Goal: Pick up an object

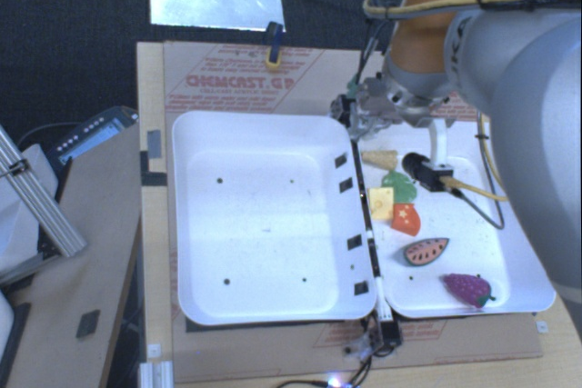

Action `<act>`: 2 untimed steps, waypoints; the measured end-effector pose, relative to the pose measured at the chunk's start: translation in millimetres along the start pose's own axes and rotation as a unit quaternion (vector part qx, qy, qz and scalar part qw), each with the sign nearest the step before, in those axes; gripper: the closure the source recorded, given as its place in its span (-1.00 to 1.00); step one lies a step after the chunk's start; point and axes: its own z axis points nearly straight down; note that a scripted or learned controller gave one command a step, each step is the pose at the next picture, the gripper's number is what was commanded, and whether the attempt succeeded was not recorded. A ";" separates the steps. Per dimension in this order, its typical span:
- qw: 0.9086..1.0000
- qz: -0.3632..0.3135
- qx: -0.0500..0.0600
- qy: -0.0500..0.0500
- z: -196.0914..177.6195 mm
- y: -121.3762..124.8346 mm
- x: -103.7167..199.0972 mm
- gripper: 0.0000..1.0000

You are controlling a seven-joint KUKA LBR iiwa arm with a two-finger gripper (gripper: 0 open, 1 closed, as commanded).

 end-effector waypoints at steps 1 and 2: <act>1.000 0.000 0.000 0.001 -69.4 18.8 113.9 1.00; 1.000 0.001 0.006 0.000 -96.6 -50.9 185.8 1.00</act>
